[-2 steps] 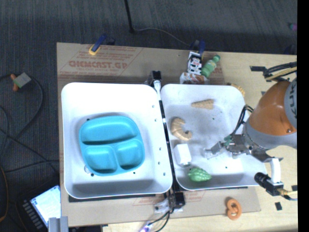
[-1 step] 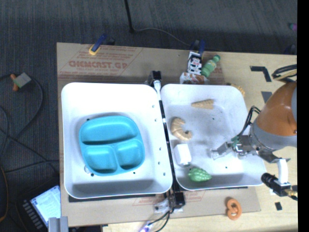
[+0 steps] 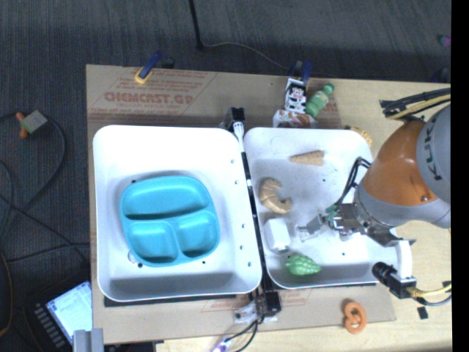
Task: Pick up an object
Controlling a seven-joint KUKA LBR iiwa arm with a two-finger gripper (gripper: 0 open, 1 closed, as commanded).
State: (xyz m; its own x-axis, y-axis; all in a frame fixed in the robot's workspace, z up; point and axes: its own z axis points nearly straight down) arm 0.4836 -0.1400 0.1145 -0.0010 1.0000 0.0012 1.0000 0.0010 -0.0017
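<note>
from my console i judge the main risk to be a miss: the gripper (image 3: 316,226) hangs over bare floor of the right bin (image 3: 333,173), so a straight descent would close on nothing. its fingers look narrowly parted and hold nothing; the white block (image 3: 278,234) lies near at its 9 o'clock, the green toy (image 3: 302,265) at 7 o'clock.
</note>
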